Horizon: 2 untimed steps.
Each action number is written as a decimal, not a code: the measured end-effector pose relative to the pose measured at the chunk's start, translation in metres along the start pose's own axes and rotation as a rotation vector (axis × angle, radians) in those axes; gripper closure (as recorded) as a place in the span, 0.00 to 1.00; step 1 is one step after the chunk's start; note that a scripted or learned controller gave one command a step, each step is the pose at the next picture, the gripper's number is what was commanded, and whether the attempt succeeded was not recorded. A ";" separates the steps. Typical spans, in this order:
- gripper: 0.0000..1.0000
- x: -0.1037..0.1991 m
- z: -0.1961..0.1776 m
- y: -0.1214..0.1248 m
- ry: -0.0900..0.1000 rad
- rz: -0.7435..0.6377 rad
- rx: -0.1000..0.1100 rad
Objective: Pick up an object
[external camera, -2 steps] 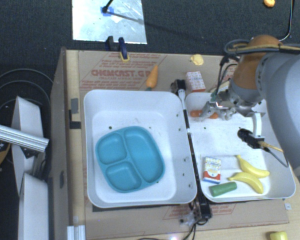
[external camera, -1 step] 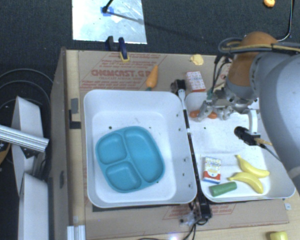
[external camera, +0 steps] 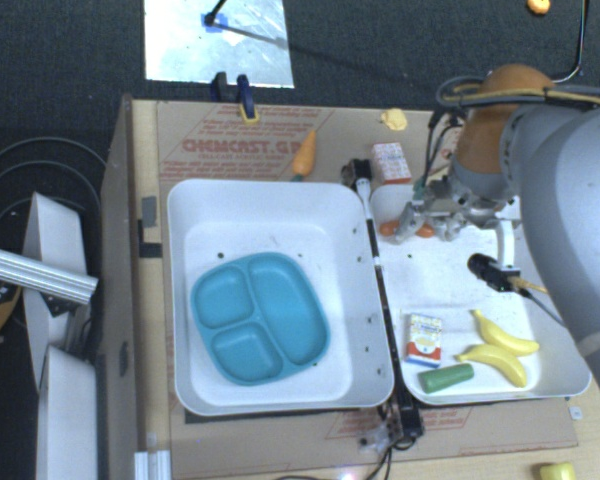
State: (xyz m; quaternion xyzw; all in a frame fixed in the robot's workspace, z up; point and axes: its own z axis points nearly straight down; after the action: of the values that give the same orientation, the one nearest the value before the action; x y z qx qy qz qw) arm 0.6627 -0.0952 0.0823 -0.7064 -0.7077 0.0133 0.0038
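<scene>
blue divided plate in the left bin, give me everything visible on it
The blue divided plate is a light-blue, plastic-looking tray with rounded corners and three compartments: two on its far side, one wider on its near side. It lies flat, right side up and turned at an angle, on the floor of the left bin, slightly toward the near wall. Only the bin touches it.

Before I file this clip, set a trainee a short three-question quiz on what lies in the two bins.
1. True or false: the blue three-compartment plastic plate lies in the left white bin.
2. Which item sits nearest the yellow bananas: A) green cylinder, B) plate?
3. Fill in: the gripper is over the ____ bin.

Key: 1 true; 2 A; 3 right.
</scene>
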 end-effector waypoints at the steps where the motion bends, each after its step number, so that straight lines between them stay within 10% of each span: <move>1: 0.00 0.001 0.000 0.000 -0.001 0.001 0.001; 2: 0.00 0.002 0.001 0.000 -0.001 0.000 0.001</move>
State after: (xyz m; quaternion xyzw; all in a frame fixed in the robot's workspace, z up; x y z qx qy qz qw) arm 0.6624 -0.0932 0.0818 -0.7063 -0.7077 0.0140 0.0040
